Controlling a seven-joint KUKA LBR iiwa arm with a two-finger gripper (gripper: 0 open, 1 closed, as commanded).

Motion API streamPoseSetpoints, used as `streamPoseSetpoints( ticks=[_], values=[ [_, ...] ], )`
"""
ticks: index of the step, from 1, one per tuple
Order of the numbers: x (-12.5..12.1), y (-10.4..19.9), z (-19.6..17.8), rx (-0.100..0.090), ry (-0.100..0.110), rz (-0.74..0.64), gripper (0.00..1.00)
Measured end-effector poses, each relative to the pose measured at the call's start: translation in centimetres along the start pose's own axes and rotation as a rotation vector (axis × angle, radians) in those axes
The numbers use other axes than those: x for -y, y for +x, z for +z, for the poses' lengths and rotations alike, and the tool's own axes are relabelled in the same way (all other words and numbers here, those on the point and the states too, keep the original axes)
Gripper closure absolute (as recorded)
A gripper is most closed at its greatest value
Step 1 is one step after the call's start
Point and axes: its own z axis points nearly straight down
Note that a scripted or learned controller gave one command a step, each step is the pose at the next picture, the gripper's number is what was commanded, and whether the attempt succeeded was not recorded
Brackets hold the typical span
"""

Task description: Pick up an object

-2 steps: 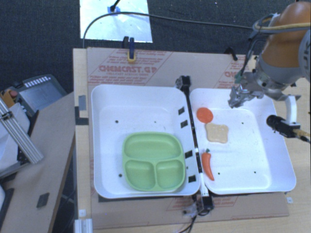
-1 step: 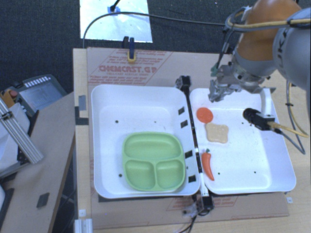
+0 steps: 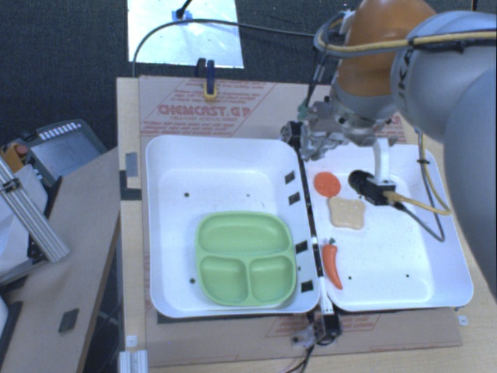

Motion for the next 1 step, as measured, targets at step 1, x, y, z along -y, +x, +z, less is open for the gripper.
streamPoseSetpoints(
  ticks=[1],
  values=[
    [-1.49,5.4,-0.34,-0.001,-0.002,0.0,1.0]
  ],
)
